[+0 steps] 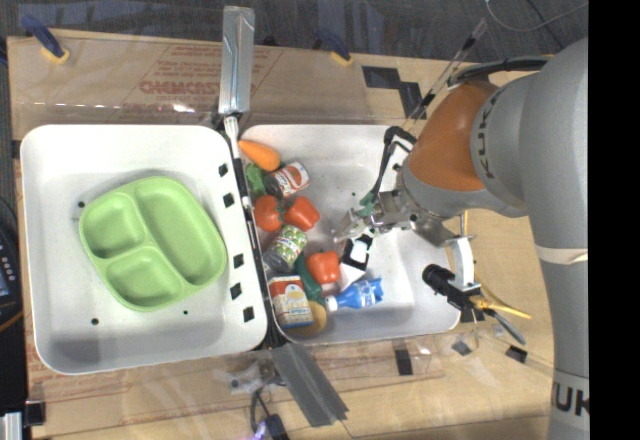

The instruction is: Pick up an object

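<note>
My gripper (pixel 358 228) hangs in the right bin (pixel 395 143), fingers blurred; I cannot tell their spread. A black-and-white object (pixel 356 250) lies at 6 o'clock, half hidden.

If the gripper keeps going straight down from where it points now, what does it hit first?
Most likely the small black-and-white item right under the gripper, in the right bin. The red piece lies just beside it. Depth is hard to judge from this slanted view.
</note>
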`<state>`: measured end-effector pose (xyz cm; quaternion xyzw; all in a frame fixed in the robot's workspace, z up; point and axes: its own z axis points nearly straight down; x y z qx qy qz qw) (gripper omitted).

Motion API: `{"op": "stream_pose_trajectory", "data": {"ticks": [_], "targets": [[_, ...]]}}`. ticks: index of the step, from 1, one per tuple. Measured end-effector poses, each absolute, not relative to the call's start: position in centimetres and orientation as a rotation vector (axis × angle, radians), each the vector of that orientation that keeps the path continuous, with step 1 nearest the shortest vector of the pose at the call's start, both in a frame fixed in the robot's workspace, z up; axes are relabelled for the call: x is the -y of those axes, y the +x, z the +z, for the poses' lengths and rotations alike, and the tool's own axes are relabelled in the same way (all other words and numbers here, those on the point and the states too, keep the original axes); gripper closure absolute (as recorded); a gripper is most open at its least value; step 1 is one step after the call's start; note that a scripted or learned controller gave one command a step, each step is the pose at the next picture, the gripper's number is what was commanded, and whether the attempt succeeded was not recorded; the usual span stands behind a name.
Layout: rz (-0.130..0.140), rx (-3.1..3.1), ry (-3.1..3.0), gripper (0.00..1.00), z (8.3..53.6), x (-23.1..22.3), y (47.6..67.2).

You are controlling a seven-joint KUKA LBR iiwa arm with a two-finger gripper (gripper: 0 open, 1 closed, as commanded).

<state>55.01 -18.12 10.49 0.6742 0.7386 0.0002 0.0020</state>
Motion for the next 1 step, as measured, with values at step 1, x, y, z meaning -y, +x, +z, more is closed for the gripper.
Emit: {"op": "stream_pose_trajectory", "data": {"ticks": [1], "targets": [[0.000,-2.391,2.039,1.00,17.37,9.37,53.94]]}}
